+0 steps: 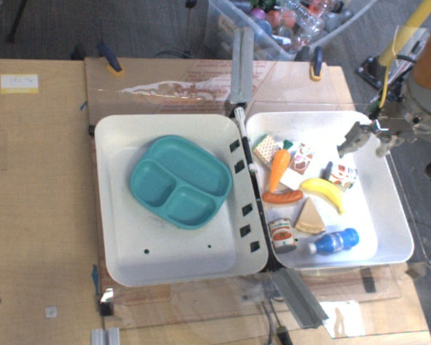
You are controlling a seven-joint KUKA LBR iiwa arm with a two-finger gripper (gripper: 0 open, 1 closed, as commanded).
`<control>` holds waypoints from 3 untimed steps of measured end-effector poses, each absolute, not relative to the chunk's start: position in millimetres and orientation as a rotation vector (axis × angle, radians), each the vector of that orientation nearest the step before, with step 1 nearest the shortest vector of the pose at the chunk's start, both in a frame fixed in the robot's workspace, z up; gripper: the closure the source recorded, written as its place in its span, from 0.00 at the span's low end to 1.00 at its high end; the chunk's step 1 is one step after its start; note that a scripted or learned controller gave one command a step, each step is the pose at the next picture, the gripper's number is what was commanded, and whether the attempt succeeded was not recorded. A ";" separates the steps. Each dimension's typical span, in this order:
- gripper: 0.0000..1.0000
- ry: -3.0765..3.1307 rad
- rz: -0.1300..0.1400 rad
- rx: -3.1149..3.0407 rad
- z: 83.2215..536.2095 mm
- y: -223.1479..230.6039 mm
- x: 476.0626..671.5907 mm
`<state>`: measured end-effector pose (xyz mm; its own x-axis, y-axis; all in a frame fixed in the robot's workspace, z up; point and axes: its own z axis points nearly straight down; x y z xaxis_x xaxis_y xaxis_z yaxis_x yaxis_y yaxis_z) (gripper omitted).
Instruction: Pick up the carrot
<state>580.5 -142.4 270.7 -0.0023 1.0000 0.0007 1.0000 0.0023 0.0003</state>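
Note:
The orange carrot (279, 168) with a green top lies in the right bin (388, 214), near its left wall, pointing down toward a red sausage (282, 197). My gripper (361, 149) hovers over the upper right part of that bin, well to the right of the carrot. Its fingers (347, 142) are spread open and hold nothing.
Around the carrot lie a waffle-patterned block (266, 148), two small cartons (302, 157) (343, 173), a banana (324, 191), a tan wedge (310, 218), a can (281, 234) and a blue bottle (335, 241). The left bin (122, 261) holds a teal divided plate (180, 181).

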 end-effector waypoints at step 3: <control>0.00 -1.588 -0.014 -2.719 90.1 -93.6 562.5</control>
